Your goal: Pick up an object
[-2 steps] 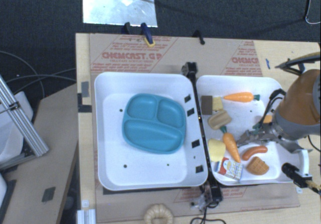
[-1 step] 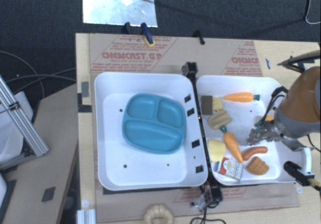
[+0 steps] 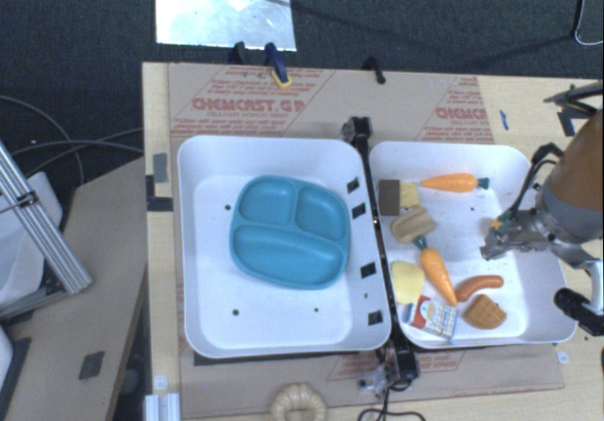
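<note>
Arm's over the right bin, nothing grabbed as far as I can see.

From my feed the gripper (image 3: 500, 238) hangs over bare floor in the right bin (image 3: 528, 164), and I honestly can't tell its state. Toy food sits to its left: one carrot (image 3: 451, 183) near the top wall, another carrot (image 3: 437, 274) lower down, a sausage (image 3: 478, 287) and a waffle (image 3: 484, 313) just below the gripper. The blue divided plate (image 3: 290, 230) is in the left bin (image 3: 203, 315).

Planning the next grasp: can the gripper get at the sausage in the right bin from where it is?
Probably yes. The gripper hangs just above the sausage, which lies uncovered on the bin floor, with nothing between them.
</note>
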{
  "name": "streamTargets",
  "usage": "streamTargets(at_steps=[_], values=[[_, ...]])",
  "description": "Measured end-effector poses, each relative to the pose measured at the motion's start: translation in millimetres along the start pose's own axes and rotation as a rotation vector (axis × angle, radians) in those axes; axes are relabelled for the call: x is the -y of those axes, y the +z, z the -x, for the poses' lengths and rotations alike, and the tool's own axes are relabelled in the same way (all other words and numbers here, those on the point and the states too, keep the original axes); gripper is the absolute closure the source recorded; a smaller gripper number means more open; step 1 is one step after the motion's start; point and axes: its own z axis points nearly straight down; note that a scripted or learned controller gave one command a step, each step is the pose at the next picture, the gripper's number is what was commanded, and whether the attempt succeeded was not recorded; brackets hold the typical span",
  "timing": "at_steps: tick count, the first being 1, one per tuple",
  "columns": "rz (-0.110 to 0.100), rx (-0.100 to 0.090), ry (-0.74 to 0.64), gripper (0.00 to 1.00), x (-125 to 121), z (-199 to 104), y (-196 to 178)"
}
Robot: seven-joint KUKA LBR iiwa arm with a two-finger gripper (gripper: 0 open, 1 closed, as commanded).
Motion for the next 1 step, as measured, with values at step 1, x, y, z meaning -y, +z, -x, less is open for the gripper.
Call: streamTargets(at_steps=[1], values=[[0.001, 0.000, 0.000, 1.00, -2.8, 6.6, -45.1]])
